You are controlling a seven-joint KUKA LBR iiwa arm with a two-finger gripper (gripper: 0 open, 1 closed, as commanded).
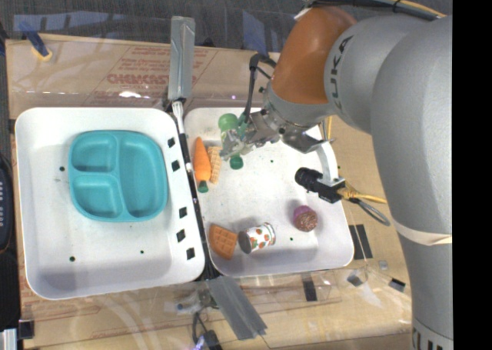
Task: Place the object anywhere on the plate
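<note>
Evidently nothing is placed yet: the teal sectioned plastic plate (119, 174) lies bare, while the end effector (236, 141), grip state untellable, hovers at the right bin's eleven o'clock.

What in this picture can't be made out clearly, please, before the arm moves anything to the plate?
- Gripper, camera view: small and blurred against a green toy, so whether it holds anything is unclear.
- Green toy: the wrist partly covers it; its kind is unclear.
- Right bin: the arm covers its far right corner.
- Can: label too small to read.
</note>
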